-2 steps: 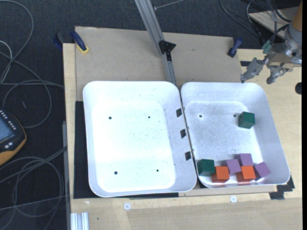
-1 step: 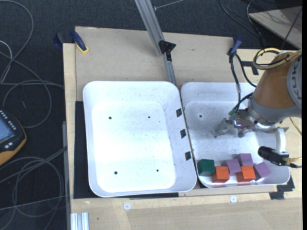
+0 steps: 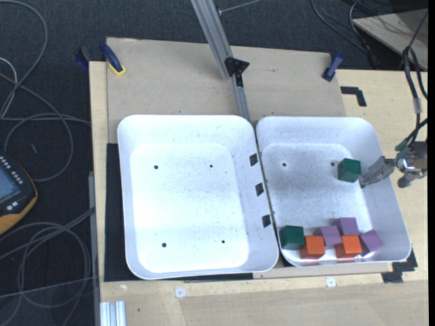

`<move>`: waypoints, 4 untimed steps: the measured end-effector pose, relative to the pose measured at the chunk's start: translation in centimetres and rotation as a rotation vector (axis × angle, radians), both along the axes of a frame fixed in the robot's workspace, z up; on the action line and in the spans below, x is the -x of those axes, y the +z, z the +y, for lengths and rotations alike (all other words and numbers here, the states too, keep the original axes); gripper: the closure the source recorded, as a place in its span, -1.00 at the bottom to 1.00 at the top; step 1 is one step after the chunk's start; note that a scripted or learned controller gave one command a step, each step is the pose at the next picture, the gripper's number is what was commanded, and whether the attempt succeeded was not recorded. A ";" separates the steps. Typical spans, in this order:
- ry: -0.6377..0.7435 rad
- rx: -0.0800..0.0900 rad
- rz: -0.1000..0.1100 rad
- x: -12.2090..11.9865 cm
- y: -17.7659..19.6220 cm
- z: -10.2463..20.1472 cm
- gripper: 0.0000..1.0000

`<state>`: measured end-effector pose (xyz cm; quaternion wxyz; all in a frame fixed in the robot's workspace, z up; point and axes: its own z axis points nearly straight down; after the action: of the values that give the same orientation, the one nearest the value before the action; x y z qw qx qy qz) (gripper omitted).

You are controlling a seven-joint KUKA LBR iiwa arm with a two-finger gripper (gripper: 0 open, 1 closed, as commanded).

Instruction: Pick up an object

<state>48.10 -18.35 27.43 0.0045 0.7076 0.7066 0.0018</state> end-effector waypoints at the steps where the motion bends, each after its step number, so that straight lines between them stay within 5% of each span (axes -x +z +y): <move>1: 0.004 -0.003 0.005 -0.1 -17.7 3.2 -1.00; 3: 0.006 -0.008 0.012 0.1 -17.5 10.4 -1.00; 4: 0.003 -0.003 0.006 -3.2 -17.5 9.1 -1.00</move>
<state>51.33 -9.26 9.97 0.0015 0.7067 0.7075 0.0009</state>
